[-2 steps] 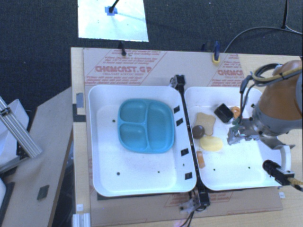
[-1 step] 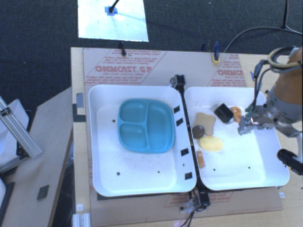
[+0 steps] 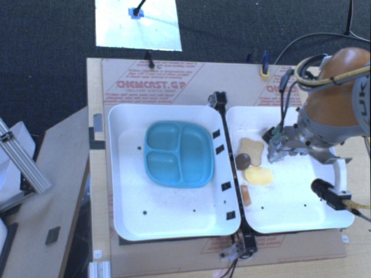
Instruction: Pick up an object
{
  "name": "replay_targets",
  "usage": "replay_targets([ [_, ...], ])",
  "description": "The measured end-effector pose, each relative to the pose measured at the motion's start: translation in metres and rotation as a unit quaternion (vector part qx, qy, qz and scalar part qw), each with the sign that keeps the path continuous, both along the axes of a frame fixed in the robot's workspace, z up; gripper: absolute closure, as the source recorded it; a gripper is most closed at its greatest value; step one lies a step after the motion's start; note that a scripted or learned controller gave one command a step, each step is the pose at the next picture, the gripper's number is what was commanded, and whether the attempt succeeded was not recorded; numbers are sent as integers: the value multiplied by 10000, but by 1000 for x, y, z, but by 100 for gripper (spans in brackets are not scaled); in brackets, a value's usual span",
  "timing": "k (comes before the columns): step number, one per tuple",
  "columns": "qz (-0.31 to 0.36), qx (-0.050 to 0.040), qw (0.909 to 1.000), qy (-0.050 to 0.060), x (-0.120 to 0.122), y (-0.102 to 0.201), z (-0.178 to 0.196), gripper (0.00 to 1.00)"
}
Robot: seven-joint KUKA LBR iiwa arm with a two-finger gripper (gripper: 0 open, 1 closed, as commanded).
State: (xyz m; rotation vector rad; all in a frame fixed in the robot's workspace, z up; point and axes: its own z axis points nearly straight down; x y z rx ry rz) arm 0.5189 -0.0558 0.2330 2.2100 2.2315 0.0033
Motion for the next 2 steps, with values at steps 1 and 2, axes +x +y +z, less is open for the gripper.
replay_targets([
  [1,6,2,10000,-8,23,56,-5,100],
  [2,-2,1,10000,-7,45,111,-9,100],
])
